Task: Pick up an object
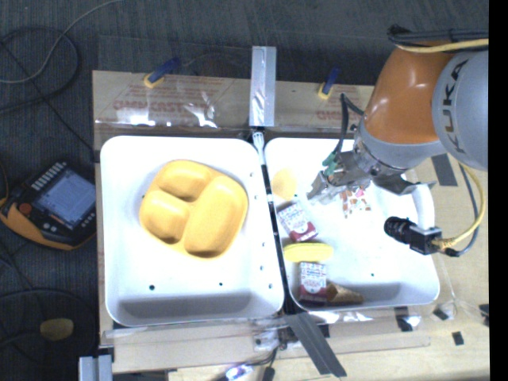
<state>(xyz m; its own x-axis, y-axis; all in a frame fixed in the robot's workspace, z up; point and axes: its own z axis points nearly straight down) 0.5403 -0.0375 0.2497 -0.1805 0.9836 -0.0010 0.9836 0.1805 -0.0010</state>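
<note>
My gripper (332, 179) hangs over the upper middle of the right bin (397, 276), under the orange wrist band. A small red-and-white packet (356, 201) lies just right of the gripper. A pale yellow round piece (283, 183) sits to the gripper's left by the divider. Below it lie a red-and-white sachet (298, 221), a yellow flat piece (308, 252), and a red pouch beside a brown item (321, 286). A big yellow bun-shaped object (193, 206) rests in the left bin (127, 292).
A black cylinder (409, 232) with a yellow cable sticks out on the arm's right side over the right bin. A handheld pendant (51, 205) lies on the floor at left. Clamps and a taped metal strip (263, 86) edge the back of the bench.
</note>
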